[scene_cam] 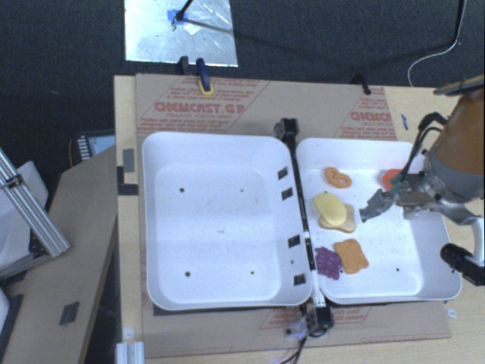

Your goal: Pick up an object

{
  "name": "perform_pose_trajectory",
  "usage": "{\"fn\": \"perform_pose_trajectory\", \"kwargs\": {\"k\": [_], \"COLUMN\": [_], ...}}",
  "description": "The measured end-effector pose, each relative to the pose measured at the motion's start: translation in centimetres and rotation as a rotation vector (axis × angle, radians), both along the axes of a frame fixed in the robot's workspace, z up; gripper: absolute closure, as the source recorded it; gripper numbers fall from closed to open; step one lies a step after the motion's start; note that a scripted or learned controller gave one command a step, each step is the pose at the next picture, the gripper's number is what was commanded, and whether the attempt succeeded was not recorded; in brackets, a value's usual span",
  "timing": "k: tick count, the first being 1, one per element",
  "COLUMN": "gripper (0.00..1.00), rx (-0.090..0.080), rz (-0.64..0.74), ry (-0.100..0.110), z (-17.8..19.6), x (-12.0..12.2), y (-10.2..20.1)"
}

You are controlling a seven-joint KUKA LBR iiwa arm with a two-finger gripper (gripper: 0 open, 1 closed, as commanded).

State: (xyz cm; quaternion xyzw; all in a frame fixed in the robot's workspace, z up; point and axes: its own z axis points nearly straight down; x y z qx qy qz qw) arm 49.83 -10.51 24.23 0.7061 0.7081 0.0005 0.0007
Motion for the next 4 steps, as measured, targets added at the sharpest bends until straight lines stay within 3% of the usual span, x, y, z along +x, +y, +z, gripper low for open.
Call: {"fn": "perform_pose_trajectory", "kwargs": {"k": [1, 2, 3, 4], "gripper": [0.00, 1.00, 1.00, 1.00], "rx": [0.003, 0.000, 0.003, -0.002], "rz": [-0.001, -0.001, 0.009, -0.004], "ry": [0.006, -0.001, -0.006, -0.002], "z": [-13.9, -12.4, -5.4, -0.7], "x": [-1.2, -1.1, -1.0, -1.1], "y": [1.5, 1.3, 8.7, 1.6]}}
